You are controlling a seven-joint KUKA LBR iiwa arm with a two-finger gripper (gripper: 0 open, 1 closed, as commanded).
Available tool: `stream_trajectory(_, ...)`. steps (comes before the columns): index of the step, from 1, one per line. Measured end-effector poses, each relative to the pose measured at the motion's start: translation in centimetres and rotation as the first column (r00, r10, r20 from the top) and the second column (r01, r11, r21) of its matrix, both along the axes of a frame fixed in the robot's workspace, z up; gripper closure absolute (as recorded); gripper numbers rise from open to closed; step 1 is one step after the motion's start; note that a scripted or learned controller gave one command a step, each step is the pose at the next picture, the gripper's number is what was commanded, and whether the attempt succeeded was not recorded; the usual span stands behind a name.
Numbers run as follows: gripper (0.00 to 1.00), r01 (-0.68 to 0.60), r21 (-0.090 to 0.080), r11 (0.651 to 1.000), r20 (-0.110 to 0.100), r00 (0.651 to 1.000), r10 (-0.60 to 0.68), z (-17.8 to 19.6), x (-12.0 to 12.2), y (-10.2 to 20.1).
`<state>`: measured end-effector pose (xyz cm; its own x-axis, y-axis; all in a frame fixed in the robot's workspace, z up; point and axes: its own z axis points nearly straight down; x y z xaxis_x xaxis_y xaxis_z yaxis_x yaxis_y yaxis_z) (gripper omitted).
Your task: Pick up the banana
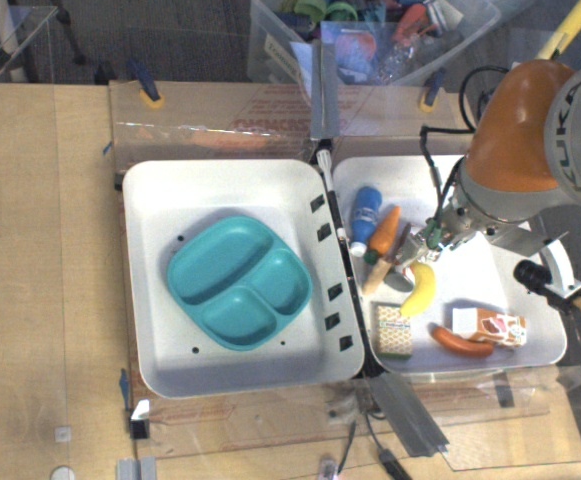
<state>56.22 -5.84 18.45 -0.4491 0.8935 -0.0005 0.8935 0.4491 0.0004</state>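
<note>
Nearest the camera: bare wood of the desk (pixel 40 298), wide open to the left, with some dark clips and brackets along the front edge of the bins.

Into the right bin (pixel 530 353) now, near side first: a tan waffle-patterned block (pixel 394 330) at the near left corner, a red sausage (pixel 462 341) lying just right of it, and touching that, a small white-and-orange packet (pixel 490 326).

A touch farther in, the banana (pixel 422 290), yellow, lying on the bin floor roughly mid-bin, running near to far with a slight tilt. Right above its far end, the claw (pixel 432 238), hanging down from the wrist at the banana's tip. Too cluttered with cable and fittings to make out whether open or clenched: cannot tell. No sign of the banana lifted; resting in the bin.

Just left of the banana, a wooden-handled utensil (pixel 388 268) lying at a slant, then an orange carrot (pixel 384 231), and beyond it a blue bottle (pixel 365 213) by the divider.

Over in the left bin (pixel 150 218), a teal divided plate (pixel 237 281) sitting dead centre.

Farther back and to the right, the arm's orange band (pixel 515 128), bulking over the far right corner of the bin.

Far end: a clear tub of mixed toys (pixel 370 13) behind both bins.
</note>
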Motion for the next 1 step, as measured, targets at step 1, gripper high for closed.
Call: stream_trajectory(1, 1.00, -0.433, 0.002, 0.901, -0.001, 0.901, 0.433, -0.02, -4.52, 0.44)
